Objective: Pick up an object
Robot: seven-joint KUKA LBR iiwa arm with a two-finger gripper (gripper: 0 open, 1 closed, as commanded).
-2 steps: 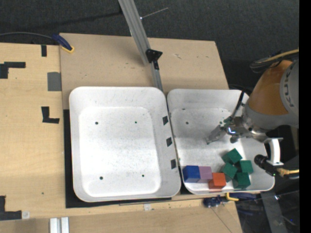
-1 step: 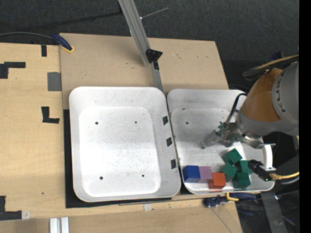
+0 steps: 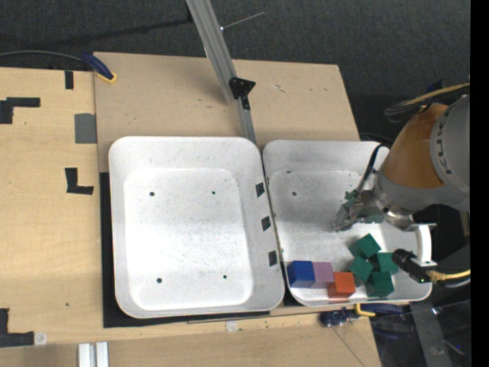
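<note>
Orange block (image 3: 342, 284): at the near rim of the right bin (image 3: 321, 174), below and a little left of the tool (image 3: 348, 214).
Purple block (image 3: 323, 273): touching the orange block's left side, below-left of the tool.
Blue block (image 3: 301, 273): touching the purple block's left side, in the bin's near left corner, farthest of the row from the tool.
Green blocks (image 3: 372, 264): a cluster of about four, heaped just below and slightly right of the tool, apart from it; the lowest one sits beside the orange block.
Tool: low over the right bin's floor, right of centre; grip state cannot be told, and nothing is seen held.
Arm (image 3: 428, 159): grey with orange band, reaching in from the tool's right, covering the bin's right rim.
Left bin (image 3: 122, 205): well left of the tool, touching the right bin.
Bench (image 3: 168, 90): wooden, beyond and left of both bins.
Metal rail (image 3: 218, 44): slanting across the far bench, up-left of the tool.
</note>
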